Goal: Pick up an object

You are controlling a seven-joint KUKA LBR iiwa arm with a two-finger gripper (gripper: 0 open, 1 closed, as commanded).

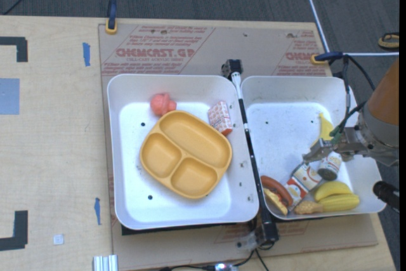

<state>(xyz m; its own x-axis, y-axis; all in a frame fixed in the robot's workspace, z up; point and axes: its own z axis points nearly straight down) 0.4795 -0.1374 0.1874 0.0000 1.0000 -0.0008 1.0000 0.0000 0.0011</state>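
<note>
My gripper point(322, 158) hangs low over the right side of the right bin point(279, 105), at the end of the arm reaching in from the right. Directly under and beside it lie a small can with a white and red label point(304, 177) and a grey round item point(328, 168). A yellow banana point(337, 196) lies just in front of them, and a hot dog point(277, 190) rests in the bin's front left corner. A yellow piece point(325, 126) lies behind the gripper. Nothing is clearly lifted.
The left bin point(120, 136) holds a yellow divided plate point(185, 154), a pink ball point(162, 103) and a red and white packet point(219, 116). A black divider bar point(244, 130) runs between the bins. Cables trail at the right rear.
</note>
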